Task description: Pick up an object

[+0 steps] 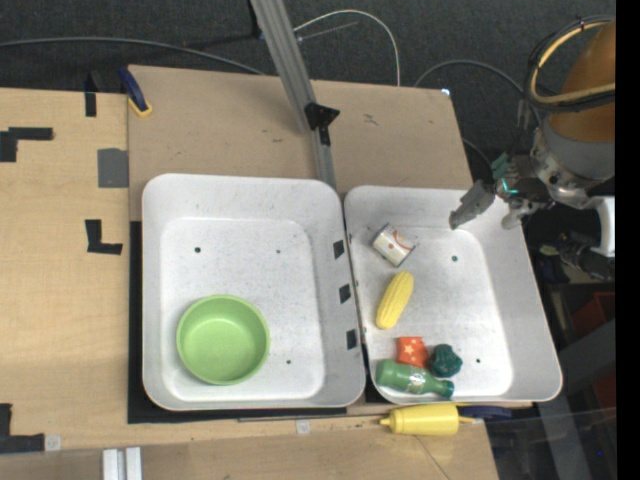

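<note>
The right bin holds a small white can lying on its side, a yellow corn cob, a red block, a dark green lump and a green bottle along its front wall. My gripper hovers over the bin's back right corner, to the right of the white can and apart from it. Its two fingers stand open, and nothing is between them.
A green bowl sits in the front left of the left bin. A yellow bottle lies on the bench just outside the right bin's front edge. A grey pole slants over the back of the bench.
</note>
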You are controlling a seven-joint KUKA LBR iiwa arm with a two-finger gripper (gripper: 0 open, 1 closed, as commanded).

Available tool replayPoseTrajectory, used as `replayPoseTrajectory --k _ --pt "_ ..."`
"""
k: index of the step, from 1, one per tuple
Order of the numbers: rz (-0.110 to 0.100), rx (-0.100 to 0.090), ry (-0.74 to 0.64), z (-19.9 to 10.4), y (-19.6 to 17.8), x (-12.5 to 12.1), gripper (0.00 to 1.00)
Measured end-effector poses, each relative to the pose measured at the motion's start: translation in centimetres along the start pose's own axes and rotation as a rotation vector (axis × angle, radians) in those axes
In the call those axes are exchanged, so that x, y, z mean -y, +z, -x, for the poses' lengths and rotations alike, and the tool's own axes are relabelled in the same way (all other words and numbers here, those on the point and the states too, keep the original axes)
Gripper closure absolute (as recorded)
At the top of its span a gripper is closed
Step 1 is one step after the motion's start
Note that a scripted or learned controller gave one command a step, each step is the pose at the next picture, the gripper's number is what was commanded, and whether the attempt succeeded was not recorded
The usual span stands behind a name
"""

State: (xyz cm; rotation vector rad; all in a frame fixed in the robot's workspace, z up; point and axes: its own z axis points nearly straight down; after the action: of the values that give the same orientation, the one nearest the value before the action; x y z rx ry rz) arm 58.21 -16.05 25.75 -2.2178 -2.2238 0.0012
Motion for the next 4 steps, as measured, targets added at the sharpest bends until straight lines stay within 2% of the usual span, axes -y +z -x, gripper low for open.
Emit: replayPoseTrajectory --k 1,4 --pt "0.000 0.000 0.000 0.0 0.0 0.0 0.00" --pt "-0.005 0.000 0.002 0.6 13.4 0.2 0.00"
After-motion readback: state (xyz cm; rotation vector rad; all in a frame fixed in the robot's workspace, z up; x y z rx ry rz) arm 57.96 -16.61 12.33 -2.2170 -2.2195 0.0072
